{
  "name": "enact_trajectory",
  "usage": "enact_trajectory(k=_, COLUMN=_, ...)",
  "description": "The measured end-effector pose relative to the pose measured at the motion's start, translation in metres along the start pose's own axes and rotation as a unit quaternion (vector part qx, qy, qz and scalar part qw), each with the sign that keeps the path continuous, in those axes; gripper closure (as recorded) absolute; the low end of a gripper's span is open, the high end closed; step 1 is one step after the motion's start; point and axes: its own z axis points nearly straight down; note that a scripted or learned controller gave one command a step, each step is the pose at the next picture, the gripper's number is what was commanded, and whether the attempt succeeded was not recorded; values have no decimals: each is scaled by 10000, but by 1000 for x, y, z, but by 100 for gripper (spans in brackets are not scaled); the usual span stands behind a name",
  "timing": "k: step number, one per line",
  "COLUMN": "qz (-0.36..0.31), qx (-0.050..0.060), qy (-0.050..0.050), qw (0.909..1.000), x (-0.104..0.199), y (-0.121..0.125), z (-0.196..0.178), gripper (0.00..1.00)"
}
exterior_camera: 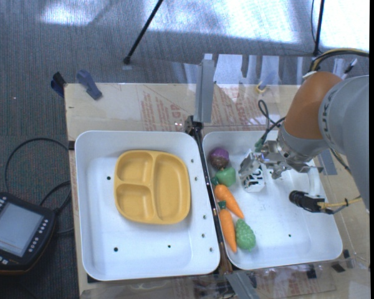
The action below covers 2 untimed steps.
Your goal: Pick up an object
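We take the purple toy [219, 158] at the top of the right bin's [299, 245] left wall as our landmark. Below it, down the same wall, lie a green piece [225, 176], two carrots [228, 200] and a green bumpy fruit [245, 235]. The gripper [254, 170] sits just to the right of the purple toy and the green piece, low over the bin floor. Whether its jaws stand wide or narrow we cannot tell. A white, dark-patterned shape shows at its tip, and we cannot tell whether that is an object or part of the tool.

The nearest candidates lie to the left of the gripper: the green piece just beside it, the purple toy slightly up and to the left. Both look roundish, with no long axis to line up on. The carrots lie down and to the left of the gripper, their long axes running away from the purple toy; the upper one slants rightward. We judge no pick made yet. In the left bin [93, 229] rests a yellow divided plate [153, 185], well apart from the purple toy.
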Motion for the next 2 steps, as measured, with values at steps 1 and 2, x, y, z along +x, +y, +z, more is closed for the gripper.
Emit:
enact_trajectory(k=1, qz=26, qx=65, qy=19, qw=10000, x=-1, y=-3, z=-2, gripper=100)
enact_trajectory(k=2, qz=107, qx=-31, qy=0, qw=9999, x=73, y=21, z=-93, gripper=100)
